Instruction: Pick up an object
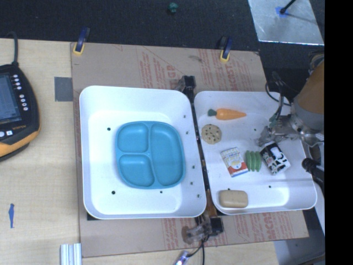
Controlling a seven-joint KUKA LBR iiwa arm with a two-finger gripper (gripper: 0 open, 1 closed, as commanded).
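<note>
The right bin (287,197) holds an orange carrot (230,114), a round speckled cookie (210,133), a small white and red packet (234,162), a green ridged piece (253,160), a black and white object (275,159) and a tan block (233,198). My gripper (274,138) reaches in from the right over the bin's right half. It sits just above the black and white object, and whether it touches it is unclear.
The left bin (96,197) carries a blue divided plate (149,154). A black and orange pendant (14,109) lies on the bench at far left. Clamps (224,48) pin the cardboard sheet at the back.
</note>
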